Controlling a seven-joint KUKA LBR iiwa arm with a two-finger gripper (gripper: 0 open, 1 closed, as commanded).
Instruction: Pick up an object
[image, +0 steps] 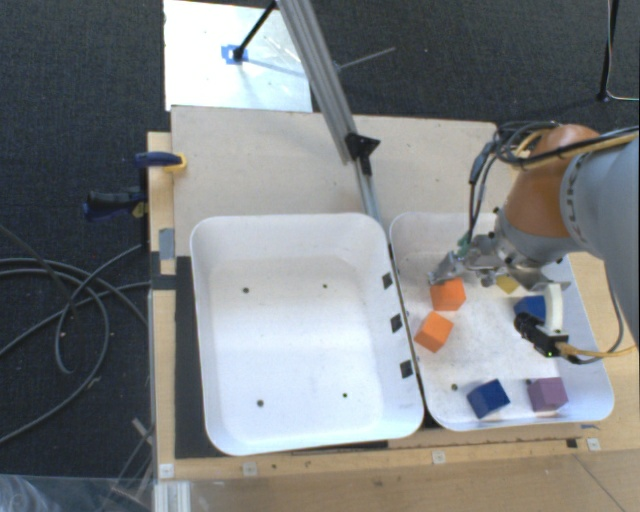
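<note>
**Right bin is crowded, gripper low by an orange block**

So from the overhead camera, the right bin (600, 405) has two orange blocks, one (448, 295) just below the gripper (470, 262) and another (433, 331) nearer the divider. A blue block (488, 397) and purple block (546, 394) sit close to the front rim. The left bin (215, 250) offers open floor. Gripper hangs right above the upper orange block; can't tell how wide its fingers are or whether it grips anything.
</note>
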